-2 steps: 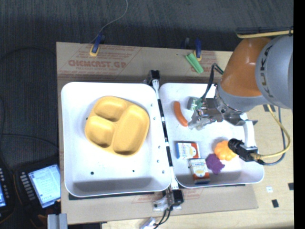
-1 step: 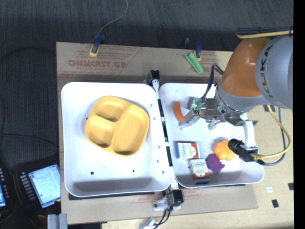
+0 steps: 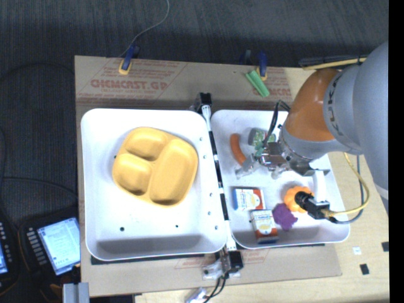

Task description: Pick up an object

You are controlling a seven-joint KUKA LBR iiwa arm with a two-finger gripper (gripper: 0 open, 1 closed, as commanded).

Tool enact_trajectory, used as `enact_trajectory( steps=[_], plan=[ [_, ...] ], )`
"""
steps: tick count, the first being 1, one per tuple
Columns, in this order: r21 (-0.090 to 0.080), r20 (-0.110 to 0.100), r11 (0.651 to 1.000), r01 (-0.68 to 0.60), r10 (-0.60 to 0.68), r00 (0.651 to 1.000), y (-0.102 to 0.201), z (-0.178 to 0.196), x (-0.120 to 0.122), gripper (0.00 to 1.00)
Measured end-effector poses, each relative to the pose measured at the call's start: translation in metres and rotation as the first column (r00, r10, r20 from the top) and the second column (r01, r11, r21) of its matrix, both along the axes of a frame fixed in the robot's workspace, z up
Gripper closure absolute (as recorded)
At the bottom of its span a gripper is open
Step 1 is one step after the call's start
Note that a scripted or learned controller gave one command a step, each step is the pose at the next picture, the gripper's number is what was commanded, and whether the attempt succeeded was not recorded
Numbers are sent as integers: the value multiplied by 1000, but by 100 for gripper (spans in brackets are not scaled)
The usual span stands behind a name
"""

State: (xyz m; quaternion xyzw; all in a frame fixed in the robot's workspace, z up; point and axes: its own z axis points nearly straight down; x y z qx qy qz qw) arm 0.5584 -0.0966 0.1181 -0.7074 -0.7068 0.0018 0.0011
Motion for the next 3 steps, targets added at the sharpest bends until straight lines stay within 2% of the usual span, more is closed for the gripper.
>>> enact_trajectory(
  steps=[1, 2, 3],
  plan=[
    [0, 7, 1000, -1, 1, 1000, 1, -30, -3, 0],
    [-3, 16, 1000, 0, 0, 1000, -9, -29, -71, 0],
    [-3, 18, 1000, 1, -1, 1000, -9, -19, -70, 100]
  ],
)
